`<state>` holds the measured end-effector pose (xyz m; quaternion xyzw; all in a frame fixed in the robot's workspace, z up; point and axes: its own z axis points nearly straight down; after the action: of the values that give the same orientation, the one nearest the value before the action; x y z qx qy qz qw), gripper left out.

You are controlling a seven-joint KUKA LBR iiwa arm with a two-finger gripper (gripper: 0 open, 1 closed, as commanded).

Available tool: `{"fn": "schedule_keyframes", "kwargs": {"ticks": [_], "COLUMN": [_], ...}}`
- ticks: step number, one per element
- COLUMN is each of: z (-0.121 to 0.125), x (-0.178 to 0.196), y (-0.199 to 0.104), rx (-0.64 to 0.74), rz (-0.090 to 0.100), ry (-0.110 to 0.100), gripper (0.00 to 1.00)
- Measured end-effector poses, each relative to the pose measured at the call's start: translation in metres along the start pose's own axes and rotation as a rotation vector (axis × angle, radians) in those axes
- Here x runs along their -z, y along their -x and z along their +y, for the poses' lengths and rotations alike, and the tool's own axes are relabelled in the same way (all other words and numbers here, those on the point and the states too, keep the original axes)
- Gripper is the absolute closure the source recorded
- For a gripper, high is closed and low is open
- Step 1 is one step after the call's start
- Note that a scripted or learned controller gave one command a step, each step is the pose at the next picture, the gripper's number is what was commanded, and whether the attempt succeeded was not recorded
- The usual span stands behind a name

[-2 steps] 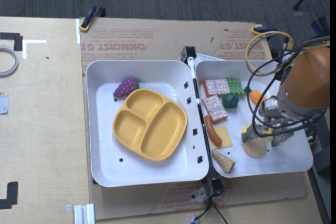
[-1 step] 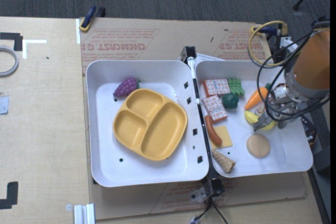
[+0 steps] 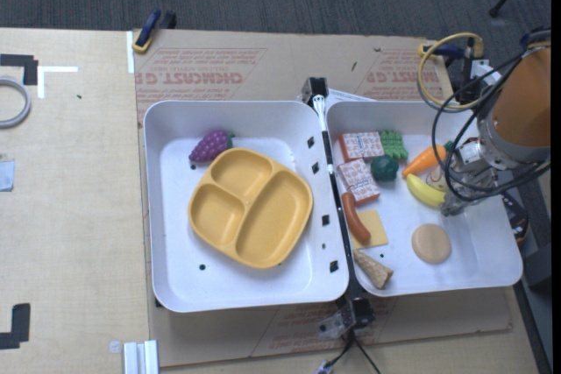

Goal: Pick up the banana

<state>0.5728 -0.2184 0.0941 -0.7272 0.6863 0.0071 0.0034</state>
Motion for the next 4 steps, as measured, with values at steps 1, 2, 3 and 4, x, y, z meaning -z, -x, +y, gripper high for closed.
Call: {"fn": "schedule_keyframes", "kwargs": {"ticks": [1,2,3,4], "z": [0.000,-0.032,-0.049,-0.078], "x": [0.000,-0.006,-0.006,-0.006], "y": [0.002,0.005,0.035,0.047], "rx": [0.001,0.365,0.430,0.615], "rz": [-0.003,-0.002,0.008,0.009], "ry": [0.001,0.001,0.000,0.001], "gripper": [0.00,0.00,0.00,0.00]}}
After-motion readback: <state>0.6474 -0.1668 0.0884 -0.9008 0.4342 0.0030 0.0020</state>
